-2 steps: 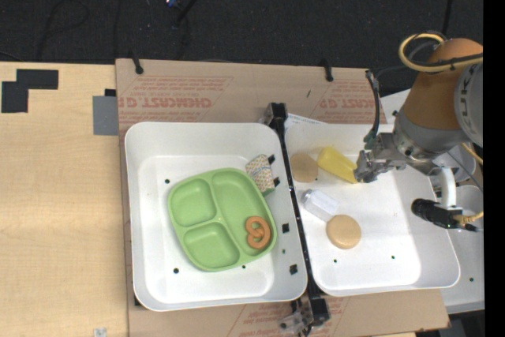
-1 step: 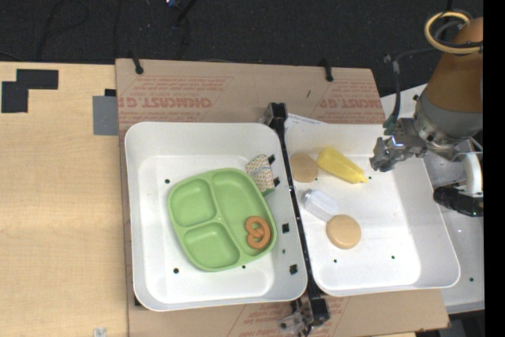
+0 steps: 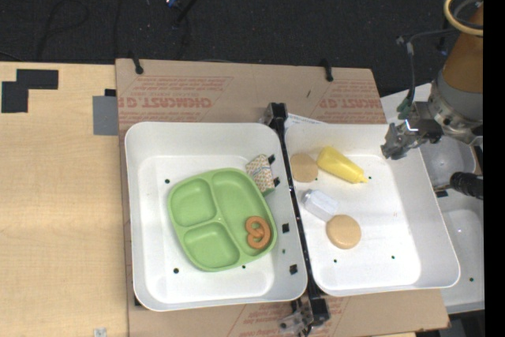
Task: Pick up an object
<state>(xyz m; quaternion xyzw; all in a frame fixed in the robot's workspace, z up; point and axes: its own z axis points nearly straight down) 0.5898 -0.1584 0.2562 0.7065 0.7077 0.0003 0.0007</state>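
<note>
Since the task names no particular item, we take the yellow wedge-shaped object in the right bin as the likeliest target, lying near the bin's back, just beside a round tan disc and above a small clear piece and a second tan disc. We judge it a light, rigid plastic toy, smooth and somewhat slippery, not fragile. Its long axis runs diagonally, the broad end toward the upper left, the narrow tip toward the lower right. We would grip across the thick middle, jaws square to that axis, since the tapered tip would likely squirt out. The gripper hangs over the bin's right rear edge, well apart from the wedge, with nothing between its fingers; whether they are spread or closed we cannot tell at this size. Left bin holds a green divided tray with an orange pretzel-like ring in one compartment and a small patterned item touching the tray's upper right rim.
</note>
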